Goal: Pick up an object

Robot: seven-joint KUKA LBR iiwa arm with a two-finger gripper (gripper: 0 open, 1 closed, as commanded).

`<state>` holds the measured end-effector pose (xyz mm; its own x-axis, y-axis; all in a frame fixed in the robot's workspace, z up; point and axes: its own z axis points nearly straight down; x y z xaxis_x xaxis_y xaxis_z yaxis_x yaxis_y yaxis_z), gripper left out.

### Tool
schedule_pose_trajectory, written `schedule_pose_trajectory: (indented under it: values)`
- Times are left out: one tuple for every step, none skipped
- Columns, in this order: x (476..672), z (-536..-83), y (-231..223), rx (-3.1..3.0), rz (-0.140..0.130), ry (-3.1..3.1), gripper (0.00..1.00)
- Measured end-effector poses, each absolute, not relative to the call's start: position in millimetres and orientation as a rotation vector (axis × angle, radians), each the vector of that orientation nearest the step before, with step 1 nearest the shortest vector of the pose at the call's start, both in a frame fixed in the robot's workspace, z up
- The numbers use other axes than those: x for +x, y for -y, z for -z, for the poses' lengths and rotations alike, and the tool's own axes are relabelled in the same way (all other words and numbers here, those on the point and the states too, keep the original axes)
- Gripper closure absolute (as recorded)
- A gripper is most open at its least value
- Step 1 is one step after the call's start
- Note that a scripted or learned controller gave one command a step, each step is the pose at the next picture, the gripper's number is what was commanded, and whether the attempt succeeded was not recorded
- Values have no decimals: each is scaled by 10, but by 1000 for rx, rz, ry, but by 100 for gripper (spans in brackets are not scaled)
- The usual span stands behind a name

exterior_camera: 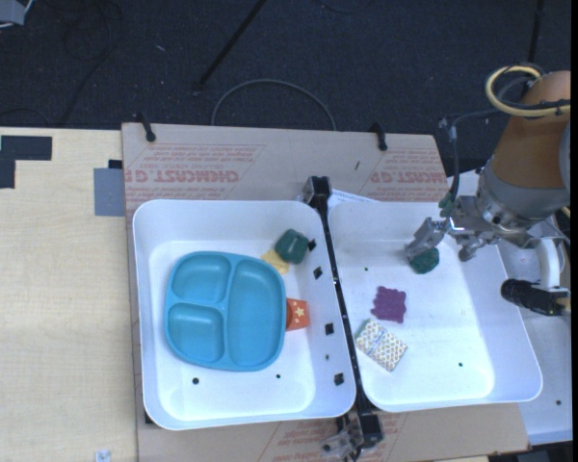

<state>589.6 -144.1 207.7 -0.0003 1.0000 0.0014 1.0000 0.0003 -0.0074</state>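
Reaching into the right bin [520, 373], our hand [427, 248] sits over a small dark green object [425, 262] near the bin's upper middle.

We see the green object right at the fingertips, seemingly between the fingers, but we cannot tell how far they are parted or whether they truly grip it. Below and to the left of it lies a purple object [389, 303], apart from the hand, and further down a patterned white packet [380, 345] rests near the divider. Across the divider, the left bin [154, 258] carries a blue divided plate [225, 310], a dark green block [292, 246] touching a yellow piece [275, 260], and a red item [297, 313] beside the plate's right edge.
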Motion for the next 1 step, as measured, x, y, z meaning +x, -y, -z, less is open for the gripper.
schedule_pose_trajectory:
  values:
    - [5927, -1615, 1376, -2216, -6, 2218, 0]
